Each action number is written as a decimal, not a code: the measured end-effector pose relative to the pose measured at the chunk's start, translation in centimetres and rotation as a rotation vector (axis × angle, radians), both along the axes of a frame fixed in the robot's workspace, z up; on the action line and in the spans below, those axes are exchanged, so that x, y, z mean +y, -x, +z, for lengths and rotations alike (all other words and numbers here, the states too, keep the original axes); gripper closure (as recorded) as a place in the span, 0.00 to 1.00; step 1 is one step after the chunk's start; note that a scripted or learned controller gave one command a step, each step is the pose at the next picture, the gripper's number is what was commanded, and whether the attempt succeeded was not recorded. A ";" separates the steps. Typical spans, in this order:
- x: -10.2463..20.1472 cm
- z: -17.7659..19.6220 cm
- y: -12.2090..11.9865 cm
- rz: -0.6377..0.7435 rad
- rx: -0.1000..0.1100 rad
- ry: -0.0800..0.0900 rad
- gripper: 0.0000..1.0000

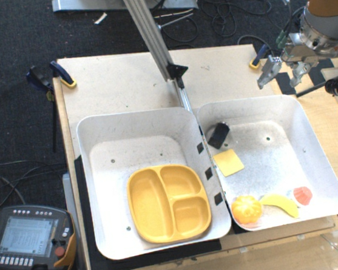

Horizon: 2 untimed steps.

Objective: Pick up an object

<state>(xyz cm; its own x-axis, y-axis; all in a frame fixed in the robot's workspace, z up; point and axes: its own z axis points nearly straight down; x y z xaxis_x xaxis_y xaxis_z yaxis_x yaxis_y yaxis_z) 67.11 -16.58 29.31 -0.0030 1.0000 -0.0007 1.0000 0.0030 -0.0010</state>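
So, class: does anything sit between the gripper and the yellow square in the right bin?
Nothing visible does. The gripper, open, is beyond the right bin's far corner, and the yellow square lies flat and uncovered; the black block sits just beyond it.

**Surfaces and finishes on the desk**

The desk looks like pale, matt wood or board; both white bins appear smooth plastic, faintly speckled and dull; the yellow divided plate in the left bin is glossy moulded plastic; right of that plate, the orange looks dimpled, the banana smooth and satiny, the yellow square flat matt; the pincer shows bare grey metal.
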 end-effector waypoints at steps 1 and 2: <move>0.0 0.0 0.0 0.000 0.000 0.000 0.00; -0.7 -4.8 0.6 -0.004 0.004 0.000 0.00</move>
<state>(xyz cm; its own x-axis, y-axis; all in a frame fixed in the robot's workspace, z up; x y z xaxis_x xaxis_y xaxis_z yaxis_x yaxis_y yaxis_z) 66.53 -17.29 24.47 0.0008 1.0000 -0.0006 1.0000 -0.0008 -0.0050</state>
